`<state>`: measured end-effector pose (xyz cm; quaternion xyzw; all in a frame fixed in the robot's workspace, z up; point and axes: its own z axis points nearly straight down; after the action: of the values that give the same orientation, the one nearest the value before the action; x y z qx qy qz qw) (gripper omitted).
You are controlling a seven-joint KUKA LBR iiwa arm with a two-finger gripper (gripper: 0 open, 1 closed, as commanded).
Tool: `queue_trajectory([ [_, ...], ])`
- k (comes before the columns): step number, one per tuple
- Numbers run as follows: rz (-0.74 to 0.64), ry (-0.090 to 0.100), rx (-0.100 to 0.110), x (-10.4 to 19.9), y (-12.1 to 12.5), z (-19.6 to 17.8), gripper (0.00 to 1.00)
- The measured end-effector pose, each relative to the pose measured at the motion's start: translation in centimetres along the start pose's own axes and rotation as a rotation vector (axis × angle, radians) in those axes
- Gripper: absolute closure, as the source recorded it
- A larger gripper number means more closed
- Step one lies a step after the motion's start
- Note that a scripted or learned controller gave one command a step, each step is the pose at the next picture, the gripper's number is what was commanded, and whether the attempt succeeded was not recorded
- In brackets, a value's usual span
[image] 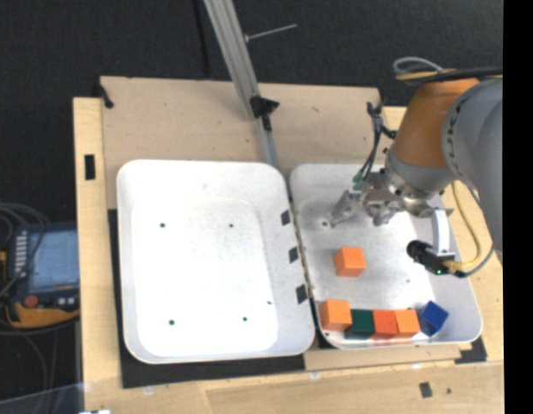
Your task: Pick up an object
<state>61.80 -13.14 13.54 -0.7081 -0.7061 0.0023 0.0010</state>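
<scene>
An orange cube [350, 260] lies alone in the middle of the right bin [314, 188]. Along that bin's front wall runs a row of blocks: an orange one [336, 314], a green one [362, 323], two more orange ones [385, 323] and a blue one [433, 316]. My gripper [361, 212] hangs over the back half of the right bin, a little behind the lone orange cube. Its fingers are spread open and hold nothing.
The left bin [202, 257] sits beside the right one, with only small dark specks on its floor. A slanted metal rail [236, 50] runs from the back down to the gap between the bins. A black fitting on the arm [426, 255] overhangs the right bin's right side.
</scene>
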Motion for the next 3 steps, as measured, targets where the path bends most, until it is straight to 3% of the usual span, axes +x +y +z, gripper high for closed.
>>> queue_trajectory([
  [1, 0.005, 0.001, -0.01, 0.0, 0.2, -1.5, 1.0],
  [2, 0.002, 0.0, -0.011, -0.7, -0.3, -6.2, 1.0],
  [3, -0.001, 0.001, -0.009, -0.8, -0.2, -8.3, 1.0],
])
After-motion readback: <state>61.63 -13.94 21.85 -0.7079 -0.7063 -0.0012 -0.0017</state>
